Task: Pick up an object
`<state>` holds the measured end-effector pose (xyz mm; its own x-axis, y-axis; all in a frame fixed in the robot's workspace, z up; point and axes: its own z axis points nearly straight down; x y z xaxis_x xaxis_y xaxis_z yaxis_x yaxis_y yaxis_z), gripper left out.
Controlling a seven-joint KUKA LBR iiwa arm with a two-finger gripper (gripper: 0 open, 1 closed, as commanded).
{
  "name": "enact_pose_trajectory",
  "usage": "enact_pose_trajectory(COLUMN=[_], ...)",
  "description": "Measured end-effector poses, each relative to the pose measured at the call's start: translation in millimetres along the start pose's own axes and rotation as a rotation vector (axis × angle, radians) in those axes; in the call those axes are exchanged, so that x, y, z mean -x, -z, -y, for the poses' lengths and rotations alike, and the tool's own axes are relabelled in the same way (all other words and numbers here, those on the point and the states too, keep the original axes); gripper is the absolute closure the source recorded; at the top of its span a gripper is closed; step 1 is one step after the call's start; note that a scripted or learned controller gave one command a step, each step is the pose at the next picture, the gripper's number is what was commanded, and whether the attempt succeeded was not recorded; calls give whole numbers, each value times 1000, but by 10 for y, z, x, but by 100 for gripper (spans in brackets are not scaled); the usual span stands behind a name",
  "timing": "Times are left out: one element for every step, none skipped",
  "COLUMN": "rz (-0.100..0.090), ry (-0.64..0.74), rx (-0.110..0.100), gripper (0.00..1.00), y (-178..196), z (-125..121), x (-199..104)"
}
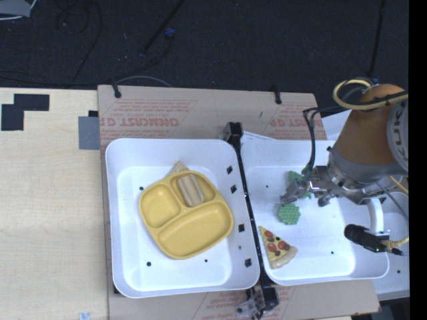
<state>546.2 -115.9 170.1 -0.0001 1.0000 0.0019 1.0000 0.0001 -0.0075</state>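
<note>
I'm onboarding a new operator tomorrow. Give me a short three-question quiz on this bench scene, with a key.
1. True or false: the yellow divided tray lies in the left bin.
2. Which toy food lies nearest the right bin's front edge? A) pizza slice B) green bumpy item C) hot dog
3. Fill in: the gripper hovers over the ____ bin.

Key: 1 true; 2 A; 3 right.

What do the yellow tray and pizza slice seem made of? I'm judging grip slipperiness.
Yellow tray: likely moulded plastic, smooth with a soft sheen and rounded compartment walls. Pizza slice: probably a plastic or rubber toy, uniform flat colours with painted-looking toppings; finish too small to tell.
</note>
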Motion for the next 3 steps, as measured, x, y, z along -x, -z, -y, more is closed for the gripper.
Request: enact_pose_trajectory(rz=[0,1,0], ry=[0,-1,-6], rx=[1,2,1], gripper=[0,0,100], y=[-575,-840,-731], z=[-91,-86,-81], x=[-6,-15,-3])
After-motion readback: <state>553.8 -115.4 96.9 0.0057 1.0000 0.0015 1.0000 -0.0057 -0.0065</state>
